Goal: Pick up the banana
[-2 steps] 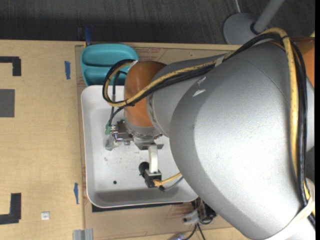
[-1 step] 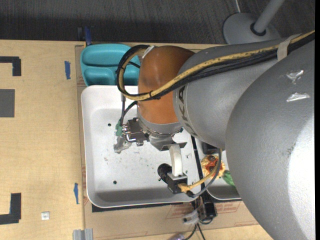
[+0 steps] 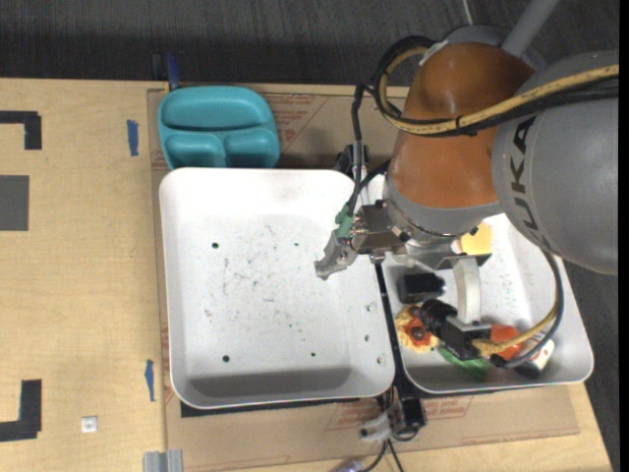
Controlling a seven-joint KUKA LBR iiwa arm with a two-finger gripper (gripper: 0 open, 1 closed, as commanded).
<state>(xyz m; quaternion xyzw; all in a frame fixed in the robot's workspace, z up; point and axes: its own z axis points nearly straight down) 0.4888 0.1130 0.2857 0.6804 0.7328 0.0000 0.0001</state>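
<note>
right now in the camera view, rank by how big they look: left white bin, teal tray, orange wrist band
1. left white bin, clearly largest.
2. orange wrist band.
3. teal tray.
The band and tray look close in size, and the band sits nearer the camera, so their order is unsure.

the arm [image 3: 462,136] covers most of the right bin [image 3: 575,362], so only that bin's near part and right rim can be seen. the gripper [image 3: 334,259] hangs over the seam between the two bins, small and blurred; its fingertips cannot be made out. in the right bin a heap of small items [image 3: 462,332] lies partly under the wrist, too tangled and small to name one by one. a yellow piece [image 3: 476,242] peeks out beside the wrist, mostly hidden, and its identity is unclear. the arm's upper part runs off the picture's top and right edges.
</note>
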